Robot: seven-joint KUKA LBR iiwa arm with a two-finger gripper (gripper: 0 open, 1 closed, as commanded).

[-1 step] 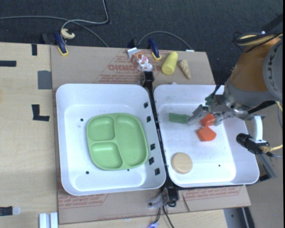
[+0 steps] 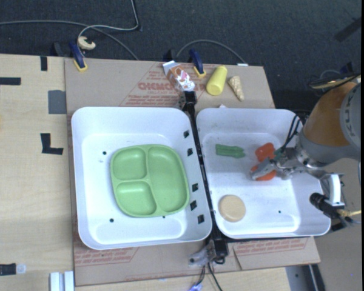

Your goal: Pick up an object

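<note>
In the right bin (image 2: 291,222), my gripper (image 2: 270,165) is low over an orange-red object (image 2: 265,151) at the middle right. The gripper's dark tip lies across that object, so orange shows above it and below it (image 2: 264,176). A green flat piece (image 2: 230,151) lies to the left of the gripper, apart from it. A round tan disc (image 2: 232,208) rests nearer the front of the same bin. The arm's grey body with its orange band (image 2: 327,129) comes in from the right over the bin's rim.
The left bin (image 2: 88,162) holds a green divided plate (image 2: 149,179). Behind the bins on the cardboard lie a yellow bottle-like item (image 2: 216,80), a tan cone (image 2: 237,88) and a small printed packet (image 2: 180,76). Cables run along the back.
</note>
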